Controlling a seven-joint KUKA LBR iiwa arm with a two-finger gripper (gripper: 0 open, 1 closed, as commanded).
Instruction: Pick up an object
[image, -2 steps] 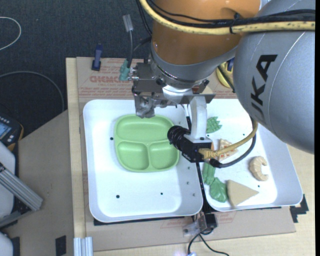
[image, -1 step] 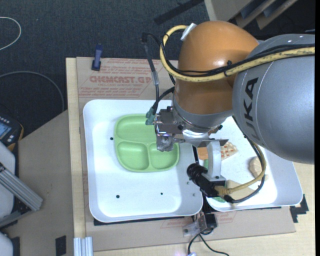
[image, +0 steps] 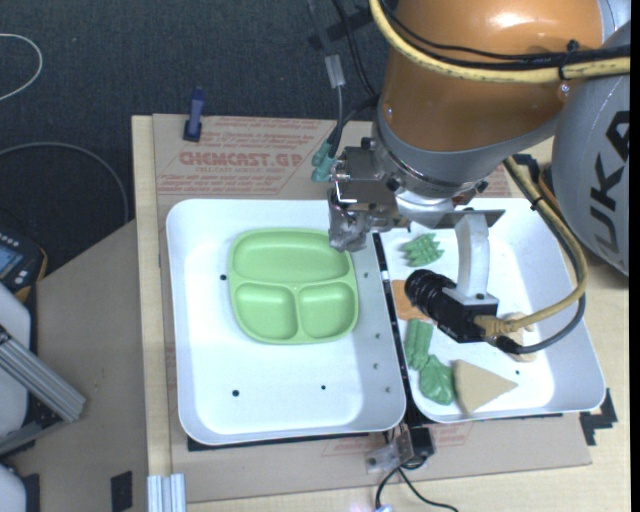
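Gripper (image: 349, 232) at green divided plate's (image: 293, 285) far right corner, left bin (image: 200, 330); finger state impossible to tell. Tan wedge (image: 482, 385) near right bin's (image: 570, 370) front edge.

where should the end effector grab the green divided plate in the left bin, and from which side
Probably the raised outer rim of the green divided plate, taken from straight above. It lies flat in the left bin, so only its rim and the ridges between its three compartments offer an edge to pinch. Its left rim has open bin floor beside it.

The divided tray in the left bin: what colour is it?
Light green, plain; the tray shows best in the camera view.
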